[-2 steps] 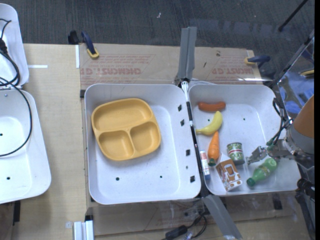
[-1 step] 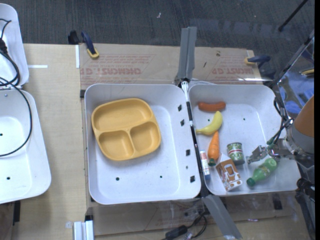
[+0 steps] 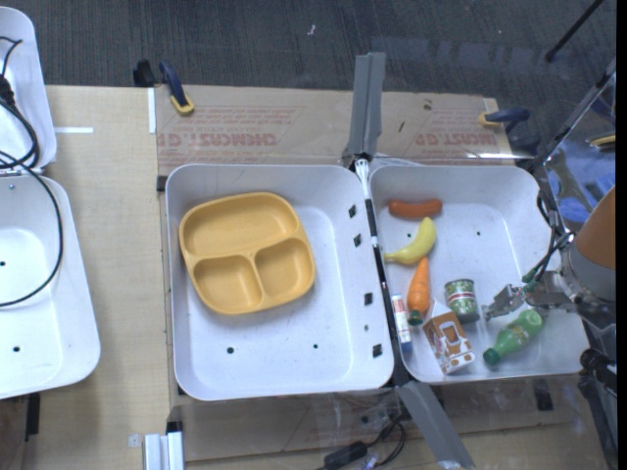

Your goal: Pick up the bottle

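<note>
Desk (image 3: pixel 98 116): brown board carrying two shallow white bins side by side; probably a pick-and-sort layout.
Left bin (image 3: pixel 196 360): holds one yellow divided tray (image 3: pixel 247 253), lying flat and skewed, likely a place to drop things.
Right bin (image 3: pixel 490 233): holds the small goods, loosely strewn, none stacked.
Arm (image 3: pixel 598 233): enters from the right edge, orange band visible, bent low over the right bin's near right corner.
Pincer (image 3: pixel 505 302): metal fingers (image 3: pixel 498 307) look slightly apart with nothing seen between them; tips low, near the bin floor.
Bottle (image 3: pixel 514 336): green, lying on its side in the right bin's near right corner, cap toward the near left. It sits just in front of and below the pincer, close beside it, not between the fingers; contact cannot be told.
Carton (image 3: pixel 450 342): orange and white, just left of the bottle's cap.
Can (image 3: pixel 460 299): green, upright, left of the pincer.
Carrot (image 3: pixel 419 288), banana (image 3: pixel 413 244), sausage (image 3: pixel 415 207): a loose line toward the far side, well off the grasp.
</note>
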Robot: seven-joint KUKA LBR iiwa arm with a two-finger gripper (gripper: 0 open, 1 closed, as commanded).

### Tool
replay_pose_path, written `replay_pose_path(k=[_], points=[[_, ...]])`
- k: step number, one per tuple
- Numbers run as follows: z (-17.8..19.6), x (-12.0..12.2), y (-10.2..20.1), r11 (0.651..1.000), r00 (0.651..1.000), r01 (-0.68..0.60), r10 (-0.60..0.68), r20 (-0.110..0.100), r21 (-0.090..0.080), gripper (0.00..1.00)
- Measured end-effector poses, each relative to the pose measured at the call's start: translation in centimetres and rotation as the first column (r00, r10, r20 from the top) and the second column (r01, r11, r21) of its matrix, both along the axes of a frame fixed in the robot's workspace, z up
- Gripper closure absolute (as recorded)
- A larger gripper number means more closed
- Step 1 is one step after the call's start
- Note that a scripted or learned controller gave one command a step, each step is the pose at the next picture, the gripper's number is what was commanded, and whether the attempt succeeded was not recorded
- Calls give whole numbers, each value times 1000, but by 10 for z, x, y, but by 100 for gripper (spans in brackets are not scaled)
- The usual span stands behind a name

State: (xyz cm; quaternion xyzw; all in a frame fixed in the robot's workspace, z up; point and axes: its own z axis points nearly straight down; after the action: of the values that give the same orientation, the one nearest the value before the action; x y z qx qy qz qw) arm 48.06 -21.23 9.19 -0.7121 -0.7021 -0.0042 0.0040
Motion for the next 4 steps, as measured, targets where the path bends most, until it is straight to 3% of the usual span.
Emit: replay_pose_path(k=[1, 2, 3, 4], points=[[23, 0, 29, 996, 996, -86, 86, -1, -11, 0], [-1, -1, -2, 998, 998, -64, 64, -2, 0, 0], [8, -1, -4, 998, 998, -62, 62, -1, -6, 100], [8, -1, -1, 998, 998, -65, 65, -4, 0, 0]])
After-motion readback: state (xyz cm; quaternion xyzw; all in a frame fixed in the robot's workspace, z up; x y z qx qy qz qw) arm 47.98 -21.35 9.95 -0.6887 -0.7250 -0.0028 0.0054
